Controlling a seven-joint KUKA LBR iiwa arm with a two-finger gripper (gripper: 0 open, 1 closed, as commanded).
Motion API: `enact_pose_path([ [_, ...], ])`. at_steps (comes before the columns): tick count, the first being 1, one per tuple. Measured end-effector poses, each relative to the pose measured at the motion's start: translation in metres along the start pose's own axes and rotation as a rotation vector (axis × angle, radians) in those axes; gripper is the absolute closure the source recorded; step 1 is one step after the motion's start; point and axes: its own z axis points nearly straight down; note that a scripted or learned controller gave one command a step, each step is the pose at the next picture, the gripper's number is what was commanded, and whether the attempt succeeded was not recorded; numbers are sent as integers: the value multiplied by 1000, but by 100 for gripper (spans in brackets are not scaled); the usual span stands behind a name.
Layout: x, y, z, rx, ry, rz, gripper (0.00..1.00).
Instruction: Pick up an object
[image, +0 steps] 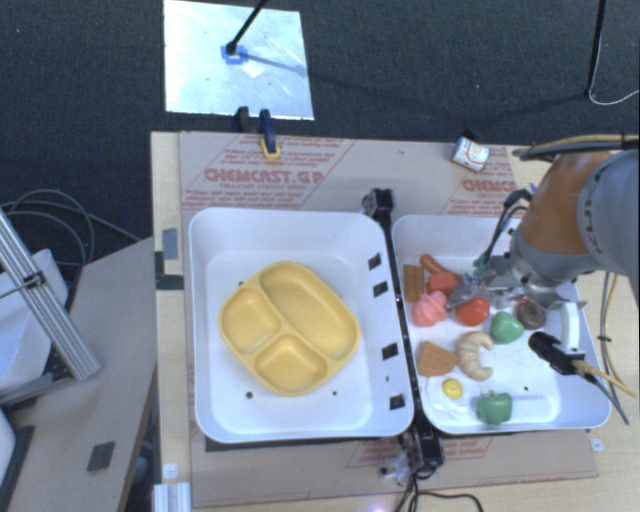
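Overhead:
Gripper (478, 292): low in right bin (575, 400), finger state unclear.
Tomato (473, 311): touching gripper, at 6 o'clock.
Left bin (210, 400): yellow tray (288, 326).

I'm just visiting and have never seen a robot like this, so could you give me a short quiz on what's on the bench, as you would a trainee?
1. True or false: the yellow divided plate lies in the left bin.
2. Which lies nearest the front rim of the right bin? A) croissant B) green pepper C) red tomato
3. Fill in: the arm's gripper is over the ____ bin.

Key
1. True; its three compartments hold nothing.
2. B; the green pepper sits beside the fried egg near that rim.
3. Right; it is low among the toy foods, close to the red tomato and the pink piece.
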Motion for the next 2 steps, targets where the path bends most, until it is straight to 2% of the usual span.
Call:
enact_pose_path([
  [1, 0, 2, -14, -8, -2, -1, 100],
  [2, 85, -49, -108, -8, 3, -10, 100],
])
